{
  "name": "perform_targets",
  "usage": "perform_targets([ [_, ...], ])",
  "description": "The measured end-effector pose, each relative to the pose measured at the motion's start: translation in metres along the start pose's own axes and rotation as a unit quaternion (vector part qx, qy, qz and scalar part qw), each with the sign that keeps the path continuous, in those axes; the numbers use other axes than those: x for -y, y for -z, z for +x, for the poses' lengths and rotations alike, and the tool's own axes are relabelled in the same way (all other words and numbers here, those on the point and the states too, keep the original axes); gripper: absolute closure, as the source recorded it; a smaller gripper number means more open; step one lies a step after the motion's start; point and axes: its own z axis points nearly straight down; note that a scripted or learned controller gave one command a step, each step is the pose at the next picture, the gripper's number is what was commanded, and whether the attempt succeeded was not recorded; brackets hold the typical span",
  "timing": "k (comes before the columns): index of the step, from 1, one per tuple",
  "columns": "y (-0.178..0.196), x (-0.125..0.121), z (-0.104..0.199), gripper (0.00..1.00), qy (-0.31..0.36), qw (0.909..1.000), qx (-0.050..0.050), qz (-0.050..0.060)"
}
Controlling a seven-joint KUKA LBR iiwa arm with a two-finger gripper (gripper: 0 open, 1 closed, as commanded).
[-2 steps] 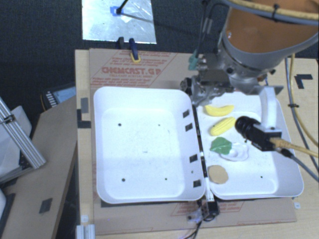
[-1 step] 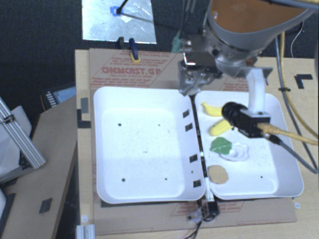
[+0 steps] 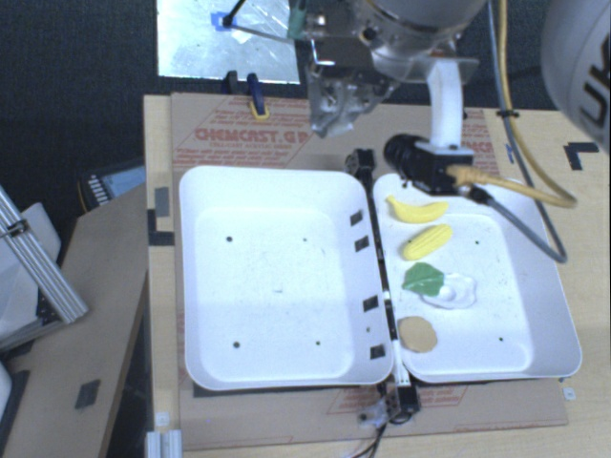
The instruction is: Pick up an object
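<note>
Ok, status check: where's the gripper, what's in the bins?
Gripper raised behind the bins, nothing between its fingers. Banana, corn cob, green leaf, brown disc all lying in right bin. Nothing blocking them.

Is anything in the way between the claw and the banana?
Nothing visible blocks it. The claw hangs above the bench behind the bins, and the banana lies uncovered at the far end of the right bin, with open space over it. The corn cob lies just nearer the camera, apart from the banana.
</note>
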Motion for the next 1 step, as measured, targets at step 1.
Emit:
perform_targets([
  [1,-0.0011,0.0332,0.0087,1.0,0.0,1.0,0.0,0.003],
])
